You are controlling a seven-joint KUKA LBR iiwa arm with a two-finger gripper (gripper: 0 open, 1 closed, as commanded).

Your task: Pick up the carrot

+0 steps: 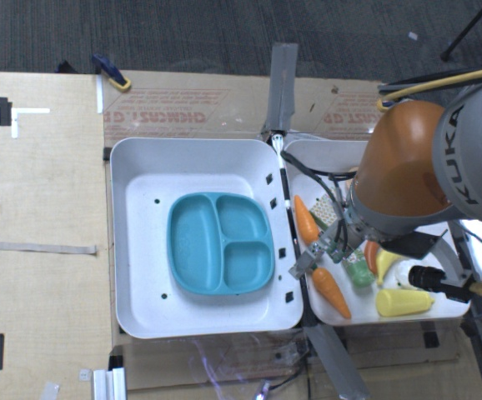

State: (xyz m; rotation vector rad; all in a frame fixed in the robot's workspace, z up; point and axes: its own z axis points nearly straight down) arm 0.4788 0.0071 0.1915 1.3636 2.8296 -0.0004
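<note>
The grey arm with the orange band reaches in from the right and hangs over the right shallow white bin. Its tool is low in this bin, close to the wall between the two bins, and from this view one cannot tell if the tool is open or closed, or if it grips something. Two orange carrots lie in the right bin: one orange carrot is just above the tool in the picture, along the left wall of the bin, and the second orange carrot is just below the tool, pointing toward the front edge. To the right of the tool there is a small green object, and further to the right and lower a yellow rounded object rests near the front wall. To the left of the tool, in the left white bin, a turquoise plastic plate with three compartments lies flat in the middle. Both bins stand on the bench.
</note>
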